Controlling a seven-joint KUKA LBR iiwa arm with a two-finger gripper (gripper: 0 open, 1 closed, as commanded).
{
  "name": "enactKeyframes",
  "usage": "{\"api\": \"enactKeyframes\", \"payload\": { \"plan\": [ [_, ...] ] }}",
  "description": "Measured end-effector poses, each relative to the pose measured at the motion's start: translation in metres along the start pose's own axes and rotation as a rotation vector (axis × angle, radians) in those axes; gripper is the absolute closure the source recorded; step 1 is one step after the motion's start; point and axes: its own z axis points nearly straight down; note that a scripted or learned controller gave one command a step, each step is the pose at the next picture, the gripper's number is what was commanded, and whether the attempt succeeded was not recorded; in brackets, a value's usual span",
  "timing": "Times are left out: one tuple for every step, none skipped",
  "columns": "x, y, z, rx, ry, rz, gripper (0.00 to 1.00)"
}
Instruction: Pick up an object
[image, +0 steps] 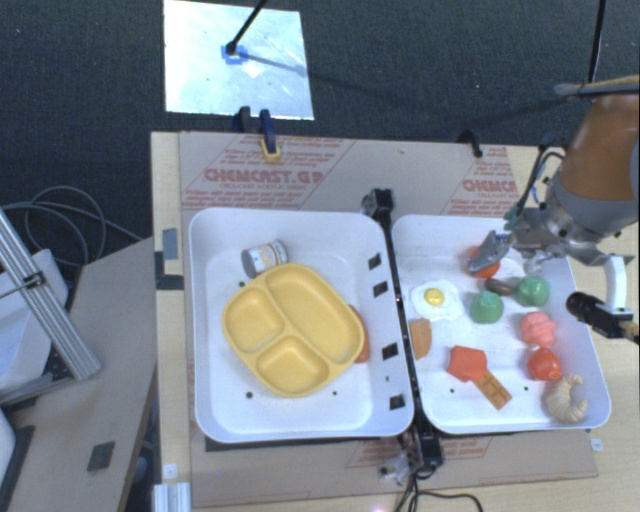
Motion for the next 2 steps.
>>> {"api": "enactKeyframes", "payload": {
  "plan": [
    [0.045,-0.033,0.138,0.004,0.002,-0.003,0.00],
    [0.028,-0.100,0.132,0.006,0.001,0.006,0.00]
  ]
}}
